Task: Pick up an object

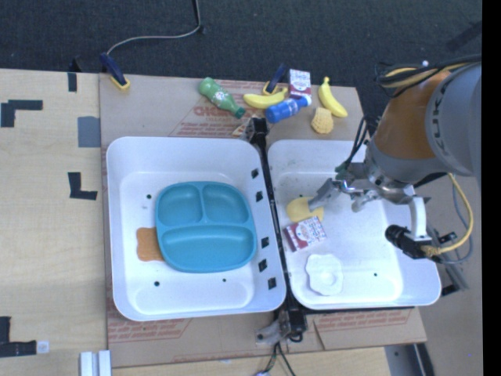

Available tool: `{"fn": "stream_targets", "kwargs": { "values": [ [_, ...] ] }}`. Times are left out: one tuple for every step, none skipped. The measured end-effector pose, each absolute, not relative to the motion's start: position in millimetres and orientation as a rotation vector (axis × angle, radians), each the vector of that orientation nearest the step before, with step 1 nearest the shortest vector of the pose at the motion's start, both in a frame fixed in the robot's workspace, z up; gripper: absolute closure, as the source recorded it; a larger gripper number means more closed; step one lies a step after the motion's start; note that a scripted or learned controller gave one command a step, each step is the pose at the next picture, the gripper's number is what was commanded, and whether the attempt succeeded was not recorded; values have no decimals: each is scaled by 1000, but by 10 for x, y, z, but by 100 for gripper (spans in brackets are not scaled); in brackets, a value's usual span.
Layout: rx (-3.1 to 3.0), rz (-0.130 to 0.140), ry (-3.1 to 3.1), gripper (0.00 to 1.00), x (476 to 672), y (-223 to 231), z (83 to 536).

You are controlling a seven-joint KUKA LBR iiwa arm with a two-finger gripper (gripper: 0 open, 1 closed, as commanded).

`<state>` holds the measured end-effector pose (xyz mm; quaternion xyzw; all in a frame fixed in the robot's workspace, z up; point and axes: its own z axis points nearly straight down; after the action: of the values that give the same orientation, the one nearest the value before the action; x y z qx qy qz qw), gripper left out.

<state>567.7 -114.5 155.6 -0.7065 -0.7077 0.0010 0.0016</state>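
A: Where did the yellow toy food piece [298, 207] lie?
B: In the right bin [407, 288], toward nine o'clock, just above the red-and-white packet [305, 232].
A: How would it handle?
B: Probably light and slick; pinch across its middle.
A: The tool [338, 189]?
B: Just beside it at three o'clock, fingers spread, empty.

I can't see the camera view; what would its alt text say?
A grey arm lowers its tool into the right bin, beside a yellow piece, a red packet and a white item. The left bin holds a blue tray.
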Motion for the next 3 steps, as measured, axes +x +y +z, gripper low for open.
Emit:
{"fn": "stream_targets", "kwargs": {
  "values": [
    [-2222, -1, -2224, 0, 5984, -967, 861],
    [-2222, -2, -2224, 0, 6177, -941, 859],
    [-2221, -1, -2226, 0, 6660, -991, 853]
  ]
}}
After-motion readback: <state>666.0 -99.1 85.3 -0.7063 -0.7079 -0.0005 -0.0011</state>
